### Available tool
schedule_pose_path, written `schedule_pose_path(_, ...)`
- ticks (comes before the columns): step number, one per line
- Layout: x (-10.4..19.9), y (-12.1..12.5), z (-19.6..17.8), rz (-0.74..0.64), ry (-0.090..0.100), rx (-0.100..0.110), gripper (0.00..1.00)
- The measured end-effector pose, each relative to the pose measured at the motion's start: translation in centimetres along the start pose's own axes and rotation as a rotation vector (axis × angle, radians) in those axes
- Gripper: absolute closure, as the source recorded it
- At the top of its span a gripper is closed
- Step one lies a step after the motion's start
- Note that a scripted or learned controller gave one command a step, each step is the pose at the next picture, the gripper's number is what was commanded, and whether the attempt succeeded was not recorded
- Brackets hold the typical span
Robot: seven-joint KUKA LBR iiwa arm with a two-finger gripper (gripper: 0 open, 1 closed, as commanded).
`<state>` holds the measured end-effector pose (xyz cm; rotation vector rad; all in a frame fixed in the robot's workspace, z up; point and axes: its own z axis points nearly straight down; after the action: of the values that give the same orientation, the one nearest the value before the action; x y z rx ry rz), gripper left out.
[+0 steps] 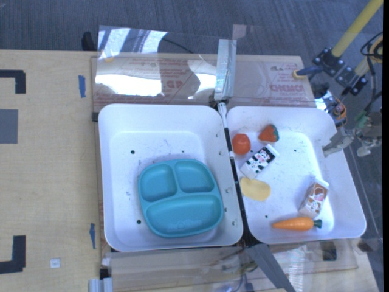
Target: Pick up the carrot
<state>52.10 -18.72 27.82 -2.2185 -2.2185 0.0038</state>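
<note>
The carrot [293, 224] is orange with a small green top at its right end. It lies flat on the floor of the right bin [349, 181], close to that bin's front wall and pointing left to right. Nothing touches or covers it. A small brown and white carton [314, 199] stands just above its green end, a short gap away.
The right bin also holds a yellow piece [255, 189], a black-and-white spotted box [259, 160], a red-orange ball [241, 143] and a red fruit with a green cap [268, 133]. A blue divided plate [180, 196] sits in the left bin [115, 163]. Clamps, cables and a yellow pole [358, 23] crowd the right side.
</note>
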Motion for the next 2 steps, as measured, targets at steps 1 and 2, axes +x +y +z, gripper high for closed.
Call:
schedule_pose_path(1,2.2,1.5,-15.7,0.188,-0.002,-0.006,0.0)
schedule_pose_path(2,9.2,2.3,0.4,0.078,0.0,0.006,0.0)
